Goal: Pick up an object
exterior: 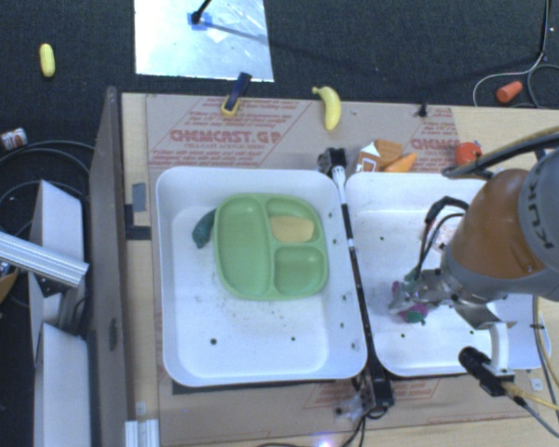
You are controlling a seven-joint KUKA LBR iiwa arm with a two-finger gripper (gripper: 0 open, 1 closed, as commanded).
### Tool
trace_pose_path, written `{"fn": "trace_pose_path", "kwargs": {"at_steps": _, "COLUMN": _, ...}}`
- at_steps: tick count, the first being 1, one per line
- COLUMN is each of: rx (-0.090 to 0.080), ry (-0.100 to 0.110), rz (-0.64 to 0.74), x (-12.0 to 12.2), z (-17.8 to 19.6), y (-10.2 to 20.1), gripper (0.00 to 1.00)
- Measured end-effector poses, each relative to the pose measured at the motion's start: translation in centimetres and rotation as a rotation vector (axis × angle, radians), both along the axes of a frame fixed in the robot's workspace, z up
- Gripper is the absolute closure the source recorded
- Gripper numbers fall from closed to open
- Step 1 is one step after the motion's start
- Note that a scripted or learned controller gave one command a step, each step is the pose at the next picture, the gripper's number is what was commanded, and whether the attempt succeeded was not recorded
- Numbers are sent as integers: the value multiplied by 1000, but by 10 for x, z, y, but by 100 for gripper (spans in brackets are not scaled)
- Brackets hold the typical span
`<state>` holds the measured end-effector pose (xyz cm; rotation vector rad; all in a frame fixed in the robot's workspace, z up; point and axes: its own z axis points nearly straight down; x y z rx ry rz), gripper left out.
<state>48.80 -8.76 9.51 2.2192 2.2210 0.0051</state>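
Descent onto a small purple-green object (412, 313) near the right bin's (391, 250) front edge is judged underway — gripper (417, 296) state cannot be told; closing and lifting are called for next.

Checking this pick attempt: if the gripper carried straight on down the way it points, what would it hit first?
Most likely the small cluster of objects right at the gripper, lying on the right bin floor. Depth is unclear from above, so contact can't be confirmed.

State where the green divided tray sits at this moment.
The green divided tray lies in the left white bin of the camera view, a yellow item in its upper-right compartment.
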Motion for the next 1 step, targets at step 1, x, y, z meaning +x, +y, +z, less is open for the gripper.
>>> {"fn": "trace_pose_path", "kwargs": {"at_steps": 1, "rx": 0, "ry": -10, "rz": 10, "x": 54, "z": 95, "y": 45, "gripper": 100}}
